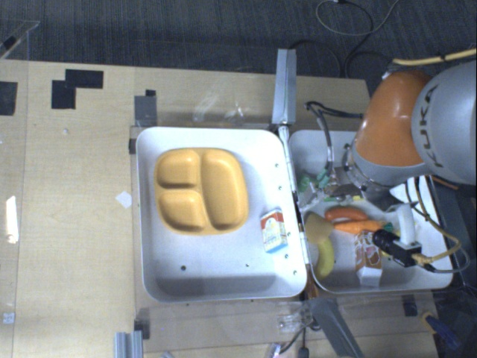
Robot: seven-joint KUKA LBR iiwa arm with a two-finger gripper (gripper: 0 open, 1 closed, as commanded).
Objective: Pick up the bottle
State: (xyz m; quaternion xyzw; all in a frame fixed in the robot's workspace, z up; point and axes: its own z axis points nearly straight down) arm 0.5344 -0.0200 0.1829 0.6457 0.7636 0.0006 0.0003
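The likeliest bottle (406, 221) is a pale, whitish shape in the right bin (313, 144), toward 4 o'clock from that bin's centre, partly hidden under the arm (417, 125) and its cables, so its outline and how it lies are hard to make out. Judging by its look it is a small plastic item: probably light, fairly stiff, smooth enough to slip, and not fragile. The body's middle, across its narrow width, would be the safest place to take hold. It is crowded: two orange, carrot-like pieces (350, 218) lie just beside it toward 9 o'clock, a small carton (367, 261) sits near it at 7 o'clock, and a banana (324, 250) lies farther off at 8 o'clock. The claw (337, 191) hangs low over the bin's 10 o'clock part, near some green clutter (322, 179) and apart from the bottle. Whether it is wide or narrow cannot be told, nor whether it touches anything; nothing is seen held in it. The left bin (223, 274) bears a yellow divided tray (201, 189) and a little box (273, 230).
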